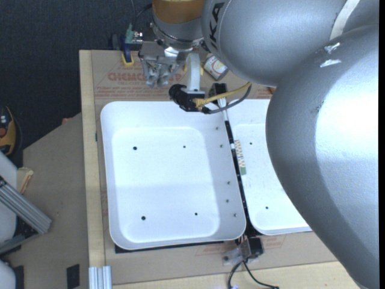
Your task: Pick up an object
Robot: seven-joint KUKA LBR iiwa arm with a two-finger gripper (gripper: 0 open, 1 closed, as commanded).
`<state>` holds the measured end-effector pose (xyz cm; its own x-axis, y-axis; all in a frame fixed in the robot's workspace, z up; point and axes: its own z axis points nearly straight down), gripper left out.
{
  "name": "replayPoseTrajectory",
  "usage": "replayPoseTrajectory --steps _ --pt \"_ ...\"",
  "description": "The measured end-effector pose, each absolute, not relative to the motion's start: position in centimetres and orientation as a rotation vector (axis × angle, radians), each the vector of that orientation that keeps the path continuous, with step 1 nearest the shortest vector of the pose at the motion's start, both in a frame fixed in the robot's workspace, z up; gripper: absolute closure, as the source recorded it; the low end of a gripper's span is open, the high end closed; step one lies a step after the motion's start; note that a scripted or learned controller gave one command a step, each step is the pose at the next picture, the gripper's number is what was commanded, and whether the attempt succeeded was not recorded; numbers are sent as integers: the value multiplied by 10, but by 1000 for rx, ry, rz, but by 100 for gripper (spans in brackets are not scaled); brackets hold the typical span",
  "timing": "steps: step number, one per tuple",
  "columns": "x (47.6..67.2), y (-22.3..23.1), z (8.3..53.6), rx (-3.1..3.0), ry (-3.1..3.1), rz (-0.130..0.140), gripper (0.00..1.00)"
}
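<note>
My gripper (157, 77) hangs over the cardboard just behind the back rim of the left bin (106, 161), near its middle. It points down from the orange band of the wrist (175, 5). I see nothing held in it. The left bin's white floor shows a few small dark holes and no loose object. The big grey arm (313, 101) covers most of the right bin (274, 215), so whatever lies in there is hidden.
A black connector with a yellow cable (187, 99) dangles from the wrist over the left bin's back rim. A dark divider strip (236, 161) runs between the bins. The cardboard-topped bench (90, 131) ends at the left, with clutter beyond it.
</note>
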<state>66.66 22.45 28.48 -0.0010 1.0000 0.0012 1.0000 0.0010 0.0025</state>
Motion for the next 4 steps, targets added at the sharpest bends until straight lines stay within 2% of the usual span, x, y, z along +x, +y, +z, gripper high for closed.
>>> replayPoseTrajectory --steps 3,4 --pt "667 216 334 2220 2220 7 100" --pt "651 225 267 2224 2226 -12 100"
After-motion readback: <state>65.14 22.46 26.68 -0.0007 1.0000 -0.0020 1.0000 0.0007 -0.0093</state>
